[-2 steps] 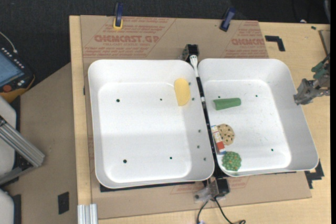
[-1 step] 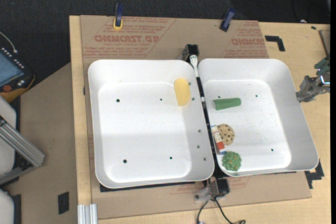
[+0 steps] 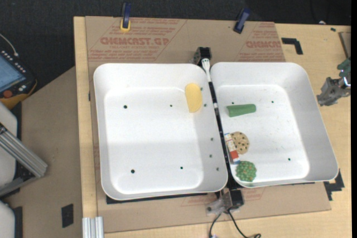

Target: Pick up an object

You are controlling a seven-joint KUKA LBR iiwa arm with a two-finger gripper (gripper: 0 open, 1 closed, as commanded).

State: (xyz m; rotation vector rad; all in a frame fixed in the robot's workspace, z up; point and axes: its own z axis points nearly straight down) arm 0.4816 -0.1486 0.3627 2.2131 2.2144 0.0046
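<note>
A yellow oblong object (image 3: pixel 193 97) lies in the left bin (image 3: pixel 111 136) close to its right wall. The right bin (image 3: pixel 301 136) holds a green block (image 3: pixel 241 110), a round chocolate-chip cookie (image 3: pixel 240 142), a green broccoli-like piece (image 3: pixel 245 171) and a small white and red item (image 3: pixel 229 149) along its left wall. My gripper (image 3: pixel 333 90) shows as a grey shape at the picture's right edge, outside the right bin and apart from every object.
Both bins rest on a brown cardboard sheet (image 3: pixel 167 36) held by a yellow clamp (image 3: pixel 126 17) and a blue clamp (image 3: pixel 242 20) at the back. Black brackets (image 3: pixel 203 55) join the bins at the divider.
</note>
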